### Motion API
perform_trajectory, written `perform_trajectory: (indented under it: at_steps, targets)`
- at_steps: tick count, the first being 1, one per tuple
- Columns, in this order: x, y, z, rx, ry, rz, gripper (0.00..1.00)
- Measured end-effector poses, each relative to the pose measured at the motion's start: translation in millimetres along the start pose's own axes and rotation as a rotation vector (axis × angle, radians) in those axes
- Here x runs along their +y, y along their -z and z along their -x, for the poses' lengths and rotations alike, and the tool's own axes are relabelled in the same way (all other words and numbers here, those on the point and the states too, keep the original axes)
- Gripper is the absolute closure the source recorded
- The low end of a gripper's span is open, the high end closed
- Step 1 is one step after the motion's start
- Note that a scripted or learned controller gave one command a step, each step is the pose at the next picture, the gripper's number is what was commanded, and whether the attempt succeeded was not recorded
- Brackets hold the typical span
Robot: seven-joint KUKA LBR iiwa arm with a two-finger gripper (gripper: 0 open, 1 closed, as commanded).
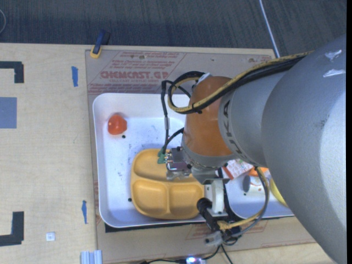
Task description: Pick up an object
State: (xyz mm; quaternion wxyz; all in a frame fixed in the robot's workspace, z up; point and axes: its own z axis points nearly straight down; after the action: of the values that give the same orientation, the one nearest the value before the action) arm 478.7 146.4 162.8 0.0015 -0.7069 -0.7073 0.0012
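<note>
Two things lay in the white bin [102,147]: a small red ball [116,125] near its far left corner, and a large yellow object [159,194] at the near edge. The arm [286,142] hung low over the yellow object and hid the gripper, so I cannot tell its state. The smooth, wide object could slip. Open room stayed around the ball.

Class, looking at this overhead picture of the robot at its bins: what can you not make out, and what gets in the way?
- The hand and its state: hidden beneath the arm.
- Part of the yellow object: covered by the wrist.
- The orange and white items beside it: mostly blocked by the arm, so not identifiable.
</note>
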Motion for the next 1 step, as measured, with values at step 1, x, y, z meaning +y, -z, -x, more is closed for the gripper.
perform_trajectory:
  at_steps: [1]
  targets:
    - [0.7, 27.4, -13.6, 0.0, 0.001, 0.004, 1.0]
